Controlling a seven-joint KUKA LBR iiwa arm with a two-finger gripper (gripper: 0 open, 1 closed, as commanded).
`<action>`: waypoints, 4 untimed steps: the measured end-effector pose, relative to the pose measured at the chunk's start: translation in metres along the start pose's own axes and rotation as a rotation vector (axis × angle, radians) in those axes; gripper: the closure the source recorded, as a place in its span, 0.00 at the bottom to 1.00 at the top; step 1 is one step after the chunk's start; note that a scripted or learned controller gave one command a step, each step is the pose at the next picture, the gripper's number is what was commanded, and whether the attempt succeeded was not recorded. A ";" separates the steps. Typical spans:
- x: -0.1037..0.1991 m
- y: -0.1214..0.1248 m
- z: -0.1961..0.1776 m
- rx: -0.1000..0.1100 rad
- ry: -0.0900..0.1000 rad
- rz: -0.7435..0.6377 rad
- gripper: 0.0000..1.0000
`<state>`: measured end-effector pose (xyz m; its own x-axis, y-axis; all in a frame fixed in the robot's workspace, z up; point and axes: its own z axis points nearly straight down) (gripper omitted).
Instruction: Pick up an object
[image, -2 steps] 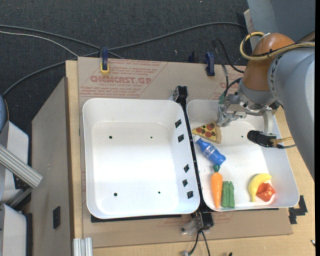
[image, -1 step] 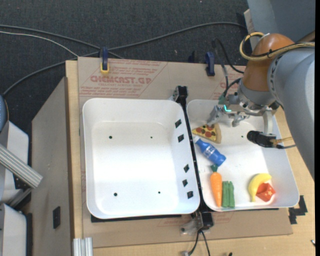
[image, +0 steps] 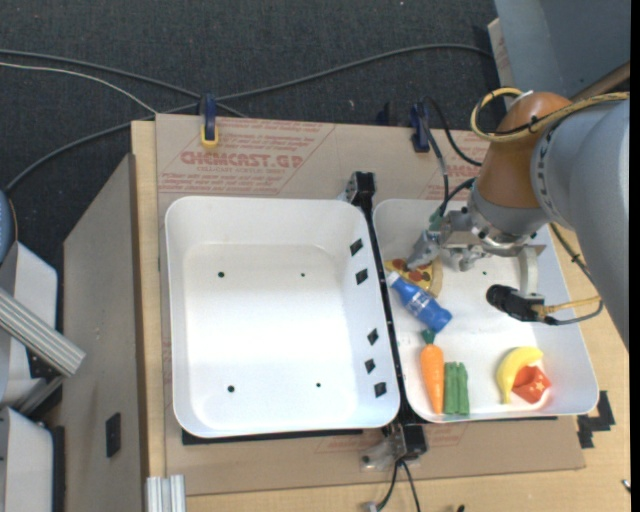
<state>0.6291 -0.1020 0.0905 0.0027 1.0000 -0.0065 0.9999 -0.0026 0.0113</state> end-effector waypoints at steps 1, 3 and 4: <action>-0.009 -0.082 -0.001 -0.002 0.006 0.003 0.00; -0.008 -0.079 -0.012 -0.002 0.007 -0.001 0.00; 0.009 -0.124 -0.042 0.016 0.010 -0.002 0.00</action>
<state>0.5045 -0.0929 0.1313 0.0006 1.0000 0.0030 1.0000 -0.0006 -0.0051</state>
